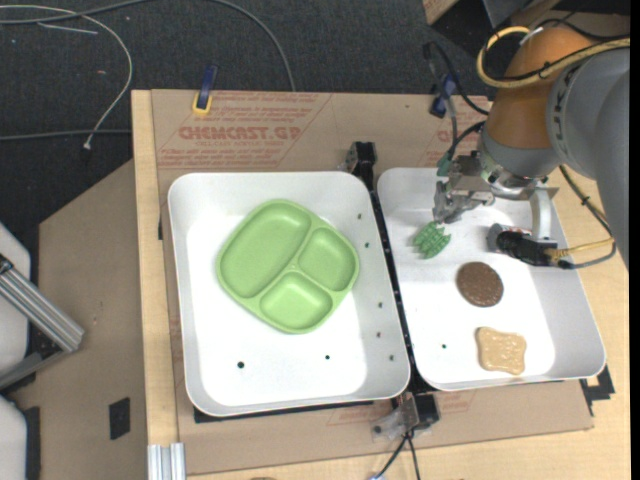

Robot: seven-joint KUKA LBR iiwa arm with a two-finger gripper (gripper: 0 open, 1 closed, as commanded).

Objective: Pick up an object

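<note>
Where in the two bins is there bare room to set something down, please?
The left bin has bare floor all around the green tray, widest along its near edge below the tray. The right bin is crowded: the gripper hangs over the green toy, with the brown disc and tan cookie nearer; its near-left corner, beside the cookie, is bare.

Likely lab, cardboard-topped bench (pixel 250 128), loose cables (pixel 110 38)
</note>
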